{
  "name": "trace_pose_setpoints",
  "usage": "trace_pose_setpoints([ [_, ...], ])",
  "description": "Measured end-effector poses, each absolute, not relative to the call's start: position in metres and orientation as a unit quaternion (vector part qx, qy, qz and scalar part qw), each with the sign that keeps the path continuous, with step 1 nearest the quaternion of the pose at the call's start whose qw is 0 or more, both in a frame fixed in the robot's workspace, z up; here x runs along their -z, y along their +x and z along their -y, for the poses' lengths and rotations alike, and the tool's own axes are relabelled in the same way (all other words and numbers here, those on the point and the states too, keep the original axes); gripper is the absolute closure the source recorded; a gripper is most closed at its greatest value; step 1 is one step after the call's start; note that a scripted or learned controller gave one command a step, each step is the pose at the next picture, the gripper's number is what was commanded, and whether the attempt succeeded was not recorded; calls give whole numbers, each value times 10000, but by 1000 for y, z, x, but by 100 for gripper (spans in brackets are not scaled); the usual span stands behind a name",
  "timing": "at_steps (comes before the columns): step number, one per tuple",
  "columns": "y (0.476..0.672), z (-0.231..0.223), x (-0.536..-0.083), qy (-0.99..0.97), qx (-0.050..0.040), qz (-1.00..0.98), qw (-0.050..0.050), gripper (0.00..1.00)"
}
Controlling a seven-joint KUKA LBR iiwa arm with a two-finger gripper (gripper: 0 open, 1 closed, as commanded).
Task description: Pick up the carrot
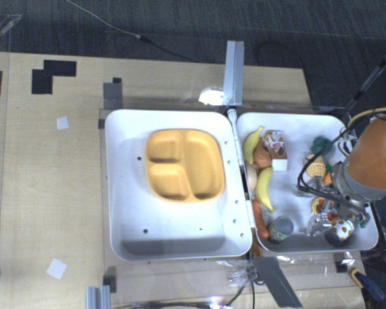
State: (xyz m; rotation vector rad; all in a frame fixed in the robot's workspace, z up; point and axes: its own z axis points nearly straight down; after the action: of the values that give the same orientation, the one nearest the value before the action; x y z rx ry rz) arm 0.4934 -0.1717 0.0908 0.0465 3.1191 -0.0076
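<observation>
Orange and narrow, the carrot (259, 220) lies in the right bin (296, 122), tight against its left wall at about 7 o'clock of that bin. Its upper end passes under the lower banana (264, 188) and its lower end comes just beside a small grey can (282, 227). I judge it a light toy carrot, stiff, with a smooth skin that may slip, but this I cannot confirm from here. I would take it across its width near the lower free end, because the banana covers the top and the wall leaves little room for a finger on that side. The gripper (328, 219) hangs at about 5 o'clock of the same bin, among small cluttered things, apart from the carrot; whether it is spread or closed I cannot tell. The left bin (122, 192) holds a yellow divided plate (183, 165). From the one camera I see no more.
</observation>
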Motion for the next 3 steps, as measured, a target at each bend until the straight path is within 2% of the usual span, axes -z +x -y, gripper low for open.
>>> trace_pose_setpoints([
  [1, 525, 127, -90, 910, 7, -9958, 78, 0],
  [2, 491, 179, -90, 1173, 15, -9931, 78, 0],
  [3, 549, 139, -89, 2702, -13, -9628, 71, 0],
])
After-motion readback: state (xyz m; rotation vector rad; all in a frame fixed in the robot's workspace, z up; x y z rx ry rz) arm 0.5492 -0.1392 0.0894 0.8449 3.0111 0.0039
